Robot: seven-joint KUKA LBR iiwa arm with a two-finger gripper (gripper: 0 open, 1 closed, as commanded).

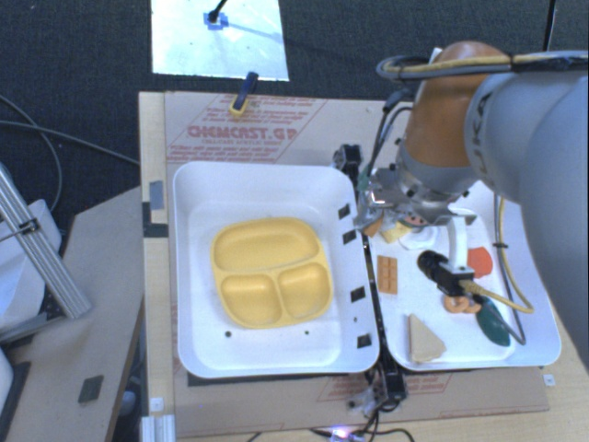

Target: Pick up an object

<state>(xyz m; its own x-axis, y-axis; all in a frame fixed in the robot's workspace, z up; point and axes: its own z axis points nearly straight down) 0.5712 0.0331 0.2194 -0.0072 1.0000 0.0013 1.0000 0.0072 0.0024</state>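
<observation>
Because the task names no particular object, any loose piece in the right shallow white bin (543, 343) could serve. Nearest lies a tan triangular wedge (425, 339), then a dark green oblong piece (493, 326) beside a small orange lump (457, 304). Behind these are an orange-red piece (479, 261) and, by the dividing wall, a flat orange waffle-patterned rectangle (387, 274). The left shallow white bin (193, 247) holds just a yellow three-compartment plastic tray (271, 270). Farther back, the gripper (405, 219) hangs low over the right bin's far left corner, just above a pale yellow chunk (396, 232), probably its target. The grey arm (525, 127) covers it, so I cannot tell whether it is wide, narrow or holding anything.
</observation>
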